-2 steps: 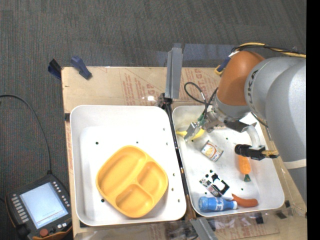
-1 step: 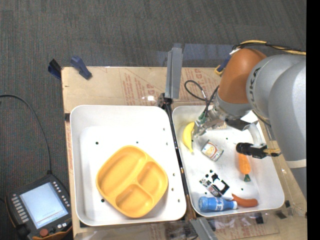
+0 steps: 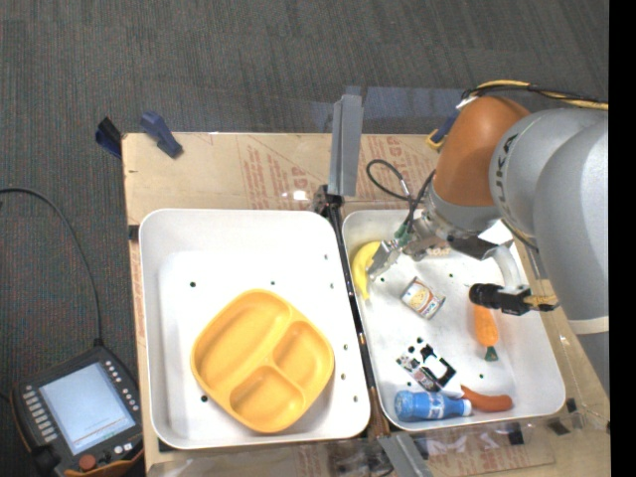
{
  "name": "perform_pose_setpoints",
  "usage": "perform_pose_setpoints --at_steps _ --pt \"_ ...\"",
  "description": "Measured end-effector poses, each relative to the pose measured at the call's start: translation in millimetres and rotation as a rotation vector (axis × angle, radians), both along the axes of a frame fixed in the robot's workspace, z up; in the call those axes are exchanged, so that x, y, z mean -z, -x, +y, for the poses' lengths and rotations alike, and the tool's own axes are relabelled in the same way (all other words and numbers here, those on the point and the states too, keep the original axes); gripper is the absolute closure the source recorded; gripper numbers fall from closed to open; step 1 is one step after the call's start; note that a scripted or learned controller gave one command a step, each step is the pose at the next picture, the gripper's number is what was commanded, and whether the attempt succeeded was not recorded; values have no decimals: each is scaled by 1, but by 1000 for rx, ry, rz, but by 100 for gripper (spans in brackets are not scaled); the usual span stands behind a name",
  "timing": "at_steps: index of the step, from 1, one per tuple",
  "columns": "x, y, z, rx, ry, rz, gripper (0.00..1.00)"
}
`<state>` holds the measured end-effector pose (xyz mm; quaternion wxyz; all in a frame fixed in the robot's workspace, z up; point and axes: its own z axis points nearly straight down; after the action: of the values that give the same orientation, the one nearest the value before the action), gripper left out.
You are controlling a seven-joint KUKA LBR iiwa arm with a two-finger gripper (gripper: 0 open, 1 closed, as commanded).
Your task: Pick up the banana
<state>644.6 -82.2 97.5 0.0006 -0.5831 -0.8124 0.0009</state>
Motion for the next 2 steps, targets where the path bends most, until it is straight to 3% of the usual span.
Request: perform_pose_setpoints --at_steps 1,2 --pt "8 0 -4 45 1 -2 0" --pt "9 0 -3 -104 -1 1 0"
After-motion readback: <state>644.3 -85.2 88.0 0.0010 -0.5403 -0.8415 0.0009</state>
